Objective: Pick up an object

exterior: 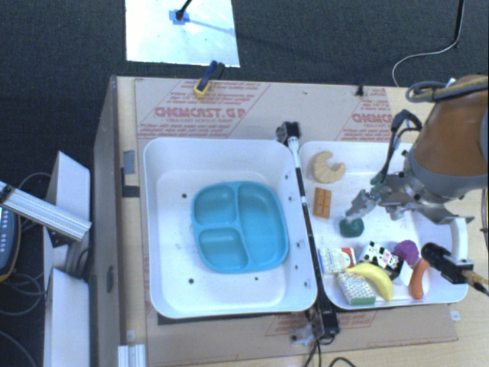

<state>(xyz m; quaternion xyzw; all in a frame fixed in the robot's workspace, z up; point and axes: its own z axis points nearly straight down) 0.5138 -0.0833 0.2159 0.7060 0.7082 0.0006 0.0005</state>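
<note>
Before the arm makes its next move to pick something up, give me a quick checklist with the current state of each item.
1. Gripper over the right bin: ok, it hangs above the bin floor near the left side.
2. Target below it: ok, a small green object lies just under the fingertips.
3. Object between the fingers: not ok, nothing shows between them.
4. Room around the target: ok, the brown block and the croissant lie apart from it.
5. Cluttered corner: not ok for a clean grasp, the banana, the sausage and the purple piece crowd together.
6. Finger contact with the green object: cannot tell.
</note>
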